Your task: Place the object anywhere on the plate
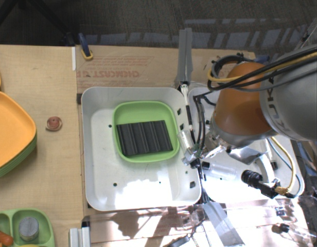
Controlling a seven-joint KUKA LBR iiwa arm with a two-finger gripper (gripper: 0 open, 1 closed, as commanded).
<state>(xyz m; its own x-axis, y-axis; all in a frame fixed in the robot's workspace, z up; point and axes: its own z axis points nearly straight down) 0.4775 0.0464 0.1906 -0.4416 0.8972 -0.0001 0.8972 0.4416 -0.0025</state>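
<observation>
The dark ribbed rectangular object [144, 138] already lies flat on the green plate [120, 112] in the bin [91, 138] nearer the worktop's left edge, long axis across the plate, just left of the end effector [193, 161], whose state I cannot tell.

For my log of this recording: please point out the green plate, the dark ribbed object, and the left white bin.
green plate [144, 110]: camera view, on its bare far rim.
dark ribbed object [144, 138]: camera view, middle of its top face, lying on the plate.
left white bin [133, 189]: camera view, bare floor nearer the camera.
</observation>
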